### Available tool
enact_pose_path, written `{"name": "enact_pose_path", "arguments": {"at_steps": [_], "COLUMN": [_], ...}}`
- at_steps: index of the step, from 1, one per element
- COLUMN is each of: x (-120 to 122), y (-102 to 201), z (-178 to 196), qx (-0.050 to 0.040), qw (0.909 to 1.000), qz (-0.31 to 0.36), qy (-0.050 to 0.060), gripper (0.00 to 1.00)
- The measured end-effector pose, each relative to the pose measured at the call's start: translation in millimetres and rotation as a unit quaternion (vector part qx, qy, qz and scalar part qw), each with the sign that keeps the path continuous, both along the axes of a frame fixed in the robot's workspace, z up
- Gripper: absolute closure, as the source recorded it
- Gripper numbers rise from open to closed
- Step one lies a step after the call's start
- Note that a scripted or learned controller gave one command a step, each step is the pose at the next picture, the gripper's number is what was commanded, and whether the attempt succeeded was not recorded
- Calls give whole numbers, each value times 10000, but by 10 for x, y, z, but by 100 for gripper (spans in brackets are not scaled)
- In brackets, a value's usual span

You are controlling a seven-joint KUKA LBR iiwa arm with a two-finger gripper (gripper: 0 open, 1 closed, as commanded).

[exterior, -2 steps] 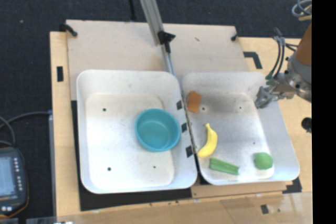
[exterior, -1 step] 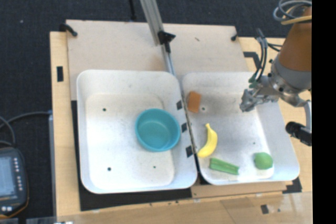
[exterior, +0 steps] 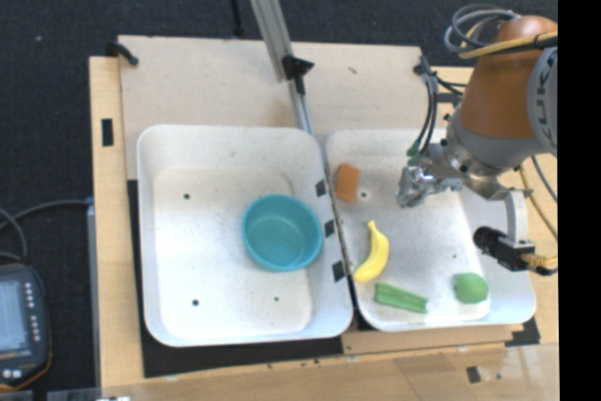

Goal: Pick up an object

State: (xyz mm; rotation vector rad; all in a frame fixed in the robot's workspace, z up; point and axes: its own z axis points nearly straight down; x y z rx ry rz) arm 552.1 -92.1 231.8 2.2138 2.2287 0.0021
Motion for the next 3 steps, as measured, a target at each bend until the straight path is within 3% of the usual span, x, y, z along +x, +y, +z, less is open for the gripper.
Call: {"name": "enact_pose_path", "arguments": {"at_steps": [3], "x": [-56], "y": [1505], "z": [-60], "qx": [5], "qw": [10000], "qz": [5], "qy": [-3], "gripper": [100]}}
